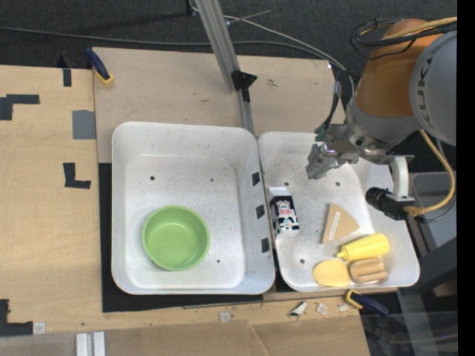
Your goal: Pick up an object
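My gripper (pixel 319 163) hangs over the back part of the right bin (pixel 297 148), fingers pointing down, with nothing seen between them. In front of it, on the bin floor, lie a small black-and-white carton (pixel 284 215), a tan wedge (pixel 339 223), a yellow cylinder (pixel 364 247), a yellow round piece (pixel 331 273) and a light brown bread-like piece (pixel 368 271). A green bowl (pixel 176 237) sits in the left bin (pixel 178 141), far from the gripper.
A slanted metal pole (pixel 223 47) runs down to the divide between the two bins. Black cables (pixel 341 80) loop near the arm's orange band (pixel 393 73). A black fitting (pixel 386 201) sticks out at the right bin's right rim.
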Robot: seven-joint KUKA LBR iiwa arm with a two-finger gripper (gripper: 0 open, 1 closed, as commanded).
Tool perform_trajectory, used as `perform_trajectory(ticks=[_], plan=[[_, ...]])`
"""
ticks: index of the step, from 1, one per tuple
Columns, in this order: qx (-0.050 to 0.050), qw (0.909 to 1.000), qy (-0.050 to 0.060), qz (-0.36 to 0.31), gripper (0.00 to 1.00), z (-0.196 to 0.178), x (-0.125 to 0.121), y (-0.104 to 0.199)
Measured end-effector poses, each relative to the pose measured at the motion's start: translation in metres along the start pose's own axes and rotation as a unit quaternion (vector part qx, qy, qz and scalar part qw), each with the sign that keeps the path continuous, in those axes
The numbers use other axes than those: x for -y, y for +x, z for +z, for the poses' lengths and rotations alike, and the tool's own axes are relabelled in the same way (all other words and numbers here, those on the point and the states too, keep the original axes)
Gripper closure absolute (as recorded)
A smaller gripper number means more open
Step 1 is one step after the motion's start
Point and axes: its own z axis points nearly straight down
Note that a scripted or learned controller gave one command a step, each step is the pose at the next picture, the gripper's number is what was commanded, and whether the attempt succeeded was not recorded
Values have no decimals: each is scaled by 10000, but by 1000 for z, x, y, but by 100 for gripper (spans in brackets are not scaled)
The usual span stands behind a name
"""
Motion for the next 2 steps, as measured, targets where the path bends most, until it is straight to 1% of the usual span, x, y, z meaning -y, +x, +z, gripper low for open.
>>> perform_trajectory(ticks=[1, 2], plan=[[1, 10000, 5, -6, 100, 3, 1, 57], [2, 10000, 17, -9, 100, 16, 21, 113]])
